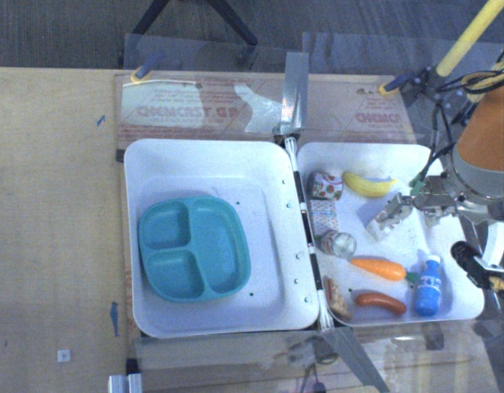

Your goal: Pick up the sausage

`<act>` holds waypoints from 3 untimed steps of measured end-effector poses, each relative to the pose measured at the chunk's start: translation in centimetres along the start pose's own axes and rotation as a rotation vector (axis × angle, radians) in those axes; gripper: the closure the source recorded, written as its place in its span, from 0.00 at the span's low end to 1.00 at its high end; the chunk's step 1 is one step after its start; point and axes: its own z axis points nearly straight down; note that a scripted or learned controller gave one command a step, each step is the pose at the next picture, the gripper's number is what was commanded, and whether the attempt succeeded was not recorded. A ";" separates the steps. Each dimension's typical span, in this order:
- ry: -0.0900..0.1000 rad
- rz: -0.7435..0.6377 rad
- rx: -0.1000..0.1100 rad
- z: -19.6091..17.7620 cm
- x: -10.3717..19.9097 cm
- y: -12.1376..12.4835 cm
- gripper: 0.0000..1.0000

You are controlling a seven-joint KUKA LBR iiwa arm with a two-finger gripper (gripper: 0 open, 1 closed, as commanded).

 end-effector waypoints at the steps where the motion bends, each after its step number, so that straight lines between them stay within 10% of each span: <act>1: -0.002 -0.032 -0.011 10.9 3.7 -2.1 0.00; 2: -0.002 0.141 -0.002 1.3 12.1 5.9 0.00; 3: -0.003 0.138 -0.003 0.3 12.2 5.9 1.00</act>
